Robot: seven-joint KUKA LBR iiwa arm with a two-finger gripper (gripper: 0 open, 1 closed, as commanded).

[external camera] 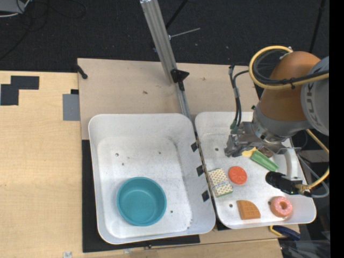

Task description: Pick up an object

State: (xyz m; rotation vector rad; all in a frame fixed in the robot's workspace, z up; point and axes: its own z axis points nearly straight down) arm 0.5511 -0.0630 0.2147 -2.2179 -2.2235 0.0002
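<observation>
Two shallow white bins are seen side by side: a round teal bowl is held in the left bin; the claw is lowered into the right bin, near a red disc.

On the surface two bins sit side by side. The left bin holds a bowl near its front. In the right bin, a patterned block lies at the left, a round disc just right of it, a wedge and doughnut along the front, and a bar behind the disc.
</observation>
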